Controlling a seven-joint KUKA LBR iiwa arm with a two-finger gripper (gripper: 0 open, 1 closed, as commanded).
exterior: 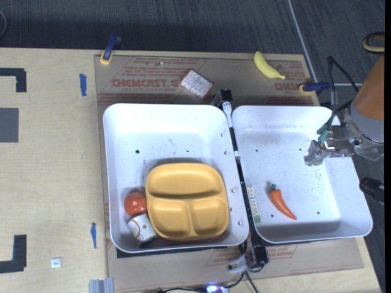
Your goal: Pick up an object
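Note:
An orange toy carrot point(281, 202) with a green top lies in the right bin point(287, 127), toward its front. A yellow divided tray point(186, 199) rests upside down in the left bin point(165, 127). A red-orange ball point(135, 202) and a small white-and-orange can point(141, 227) sit at the tray's left. My gripper point(314, 156) hangs over the right side of the right bin, up and to the right of the carrot. Nothing shows between its fingers.
A yellow banana point(267, 66) and a small printed card point(195, 83) lie on the cardboard behind the bins. Blue clamps point(110, 47) hold the cardboard at the back. Cables run along the seam between the bins.

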